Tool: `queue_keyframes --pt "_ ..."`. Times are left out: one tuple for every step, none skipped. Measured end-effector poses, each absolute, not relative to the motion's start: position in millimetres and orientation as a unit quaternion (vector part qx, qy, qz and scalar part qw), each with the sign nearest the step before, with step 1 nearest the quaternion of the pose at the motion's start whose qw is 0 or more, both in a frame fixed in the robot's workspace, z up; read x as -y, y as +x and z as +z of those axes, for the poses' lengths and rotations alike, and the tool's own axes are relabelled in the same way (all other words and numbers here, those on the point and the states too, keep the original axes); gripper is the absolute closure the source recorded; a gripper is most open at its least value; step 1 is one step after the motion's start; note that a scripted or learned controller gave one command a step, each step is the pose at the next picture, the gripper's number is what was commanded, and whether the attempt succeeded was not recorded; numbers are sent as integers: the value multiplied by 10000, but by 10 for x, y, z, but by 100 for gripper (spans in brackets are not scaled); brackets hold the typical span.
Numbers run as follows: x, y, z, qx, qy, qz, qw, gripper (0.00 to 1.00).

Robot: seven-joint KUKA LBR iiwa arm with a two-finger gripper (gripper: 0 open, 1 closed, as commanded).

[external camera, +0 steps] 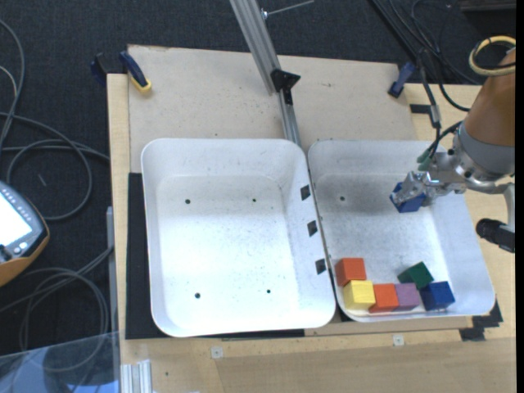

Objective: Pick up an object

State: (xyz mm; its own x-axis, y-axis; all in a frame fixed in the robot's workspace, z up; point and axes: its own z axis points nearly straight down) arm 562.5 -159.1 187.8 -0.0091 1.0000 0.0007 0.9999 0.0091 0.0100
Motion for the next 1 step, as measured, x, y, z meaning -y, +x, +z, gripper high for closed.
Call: queue_keyframes --pt "833 5817 1914 -7105 7036 21 -8 100"
